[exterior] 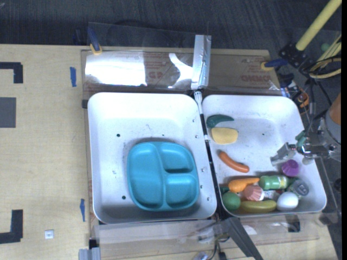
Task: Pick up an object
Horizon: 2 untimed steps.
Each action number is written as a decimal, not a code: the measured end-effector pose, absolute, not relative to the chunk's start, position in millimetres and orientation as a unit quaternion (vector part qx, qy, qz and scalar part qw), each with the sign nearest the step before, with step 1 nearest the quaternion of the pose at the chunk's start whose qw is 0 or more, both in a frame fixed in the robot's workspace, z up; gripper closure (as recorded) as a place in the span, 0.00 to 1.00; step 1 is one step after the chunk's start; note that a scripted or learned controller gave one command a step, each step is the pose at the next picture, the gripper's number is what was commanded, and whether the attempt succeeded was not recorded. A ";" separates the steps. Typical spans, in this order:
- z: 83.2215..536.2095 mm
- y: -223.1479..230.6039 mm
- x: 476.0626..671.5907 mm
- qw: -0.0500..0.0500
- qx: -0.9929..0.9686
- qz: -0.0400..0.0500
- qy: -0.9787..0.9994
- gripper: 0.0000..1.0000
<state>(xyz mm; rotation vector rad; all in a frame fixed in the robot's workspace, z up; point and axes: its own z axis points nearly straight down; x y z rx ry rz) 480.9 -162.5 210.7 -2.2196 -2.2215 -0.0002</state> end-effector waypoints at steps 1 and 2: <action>102.9 -107.6 511.8 0.002 -0.598 0.000 -0.801 0.00; 88.5 -103.8 483.6 -0.006 -0.398 -0.002 -0.917 0.00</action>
